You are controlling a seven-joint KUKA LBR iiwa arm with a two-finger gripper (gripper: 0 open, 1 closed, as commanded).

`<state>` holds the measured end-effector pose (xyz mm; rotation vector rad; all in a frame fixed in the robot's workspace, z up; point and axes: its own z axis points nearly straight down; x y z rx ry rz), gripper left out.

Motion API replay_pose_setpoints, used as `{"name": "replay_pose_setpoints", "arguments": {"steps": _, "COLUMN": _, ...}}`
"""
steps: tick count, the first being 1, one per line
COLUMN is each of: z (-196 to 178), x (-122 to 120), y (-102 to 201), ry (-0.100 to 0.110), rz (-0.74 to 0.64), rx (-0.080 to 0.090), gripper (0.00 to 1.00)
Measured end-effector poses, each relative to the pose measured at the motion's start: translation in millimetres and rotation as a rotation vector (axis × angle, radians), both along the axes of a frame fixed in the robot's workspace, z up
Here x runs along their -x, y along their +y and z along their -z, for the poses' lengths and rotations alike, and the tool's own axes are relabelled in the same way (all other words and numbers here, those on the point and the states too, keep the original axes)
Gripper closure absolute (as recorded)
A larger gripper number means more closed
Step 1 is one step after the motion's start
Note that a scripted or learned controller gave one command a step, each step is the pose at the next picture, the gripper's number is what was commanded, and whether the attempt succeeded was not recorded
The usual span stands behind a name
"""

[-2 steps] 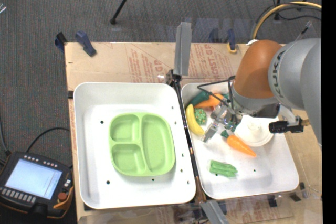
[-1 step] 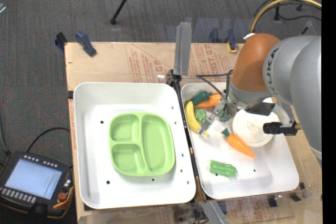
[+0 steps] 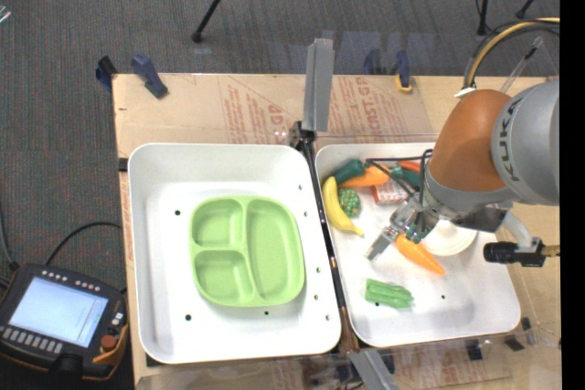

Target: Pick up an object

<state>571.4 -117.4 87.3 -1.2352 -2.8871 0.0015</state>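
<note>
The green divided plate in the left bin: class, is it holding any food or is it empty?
Empty. The green divided plate shows bare compartments.

The grey arm (image 3: 535, 142) carries black capital letters running down its casing; "KU" can be made out, the rest curving out of sight. The cardboard sheet (image 3: 366, 105) on the counter, behind the two bins, bears red printed lettering and a triangular warning sign, all upside down from this view and too blurred to read.
</note>
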Motion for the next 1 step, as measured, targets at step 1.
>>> {"name": "replay_pose_setpoints", "arguments": {"steps": 1, "z": 0.5, "x": -42.9, "y": 27.3, "ry": 0.006, "rz": 0.259, "rx": 0.001, "gripper": 0.00}}
